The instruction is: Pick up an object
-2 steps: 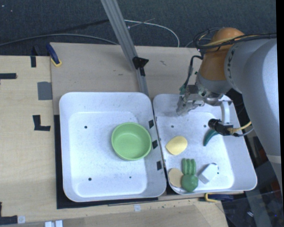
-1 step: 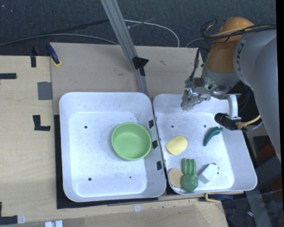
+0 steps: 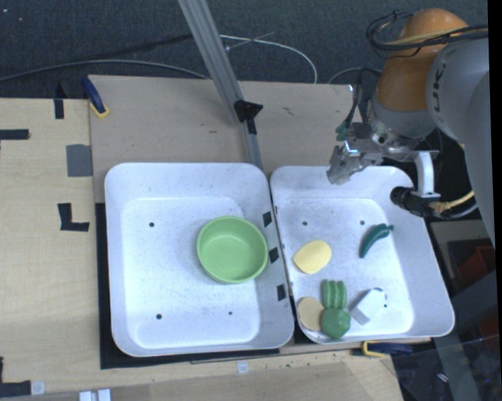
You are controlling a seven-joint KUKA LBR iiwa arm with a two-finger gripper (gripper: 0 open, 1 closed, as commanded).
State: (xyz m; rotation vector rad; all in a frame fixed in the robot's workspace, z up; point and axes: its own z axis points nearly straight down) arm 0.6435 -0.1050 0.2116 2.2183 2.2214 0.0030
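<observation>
My gripper hangs over the back rim of the right bin, with nothing visible between its fingers. Inside that bin lie a yellow lemon-shaped piece, a dark green pepper-like piece, a green vegetable toy on a tan round piece, and a small grey-white block. A green bowl sits in the left bin.
A slanted metal pole crosses the bench behind the bins. Cables run behind the arm at the upper right. Black tape marks lie on the wooden bench at the left.
</observation>
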